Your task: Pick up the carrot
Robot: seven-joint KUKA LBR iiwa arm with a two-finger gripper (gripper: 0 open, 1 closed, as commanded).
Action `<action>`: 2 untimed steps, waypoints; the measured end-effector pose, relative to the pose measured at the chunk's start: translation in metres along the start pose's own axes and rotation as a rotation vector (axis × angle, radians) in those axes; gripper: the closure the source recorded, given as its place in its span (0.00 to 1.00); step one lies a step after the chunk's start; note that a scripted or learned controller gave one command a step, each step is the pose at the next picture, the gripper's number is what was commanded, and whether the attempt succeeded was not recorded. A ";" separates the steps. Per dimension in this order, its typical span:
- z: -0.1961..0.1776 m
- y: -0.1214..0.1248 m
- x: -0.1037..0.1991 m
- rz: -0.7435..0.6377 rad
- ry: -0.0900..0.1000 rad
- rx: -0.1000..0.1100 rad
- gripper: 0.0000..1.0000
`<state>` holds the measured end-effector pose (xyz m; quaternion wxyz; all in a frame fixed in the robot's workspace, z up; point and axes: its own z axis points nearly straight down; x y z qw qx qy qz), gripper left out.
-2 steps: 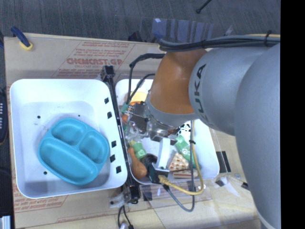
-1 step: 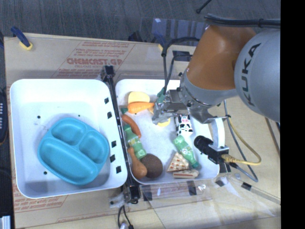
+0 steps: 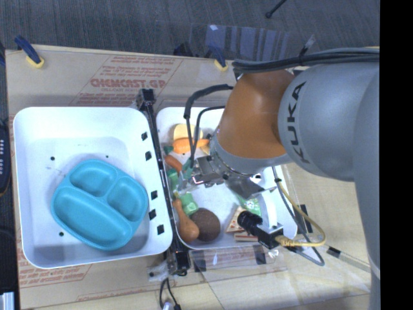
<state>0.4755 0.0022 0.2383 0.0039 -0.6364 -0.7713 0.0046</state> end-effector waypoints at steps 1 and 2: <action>-0.069 -0.009 -0.082 -0.219 -0.005 -0.010 1.00; 0.108 -0.023 -0.111 -0.340 0.009 0.008 1.00</action>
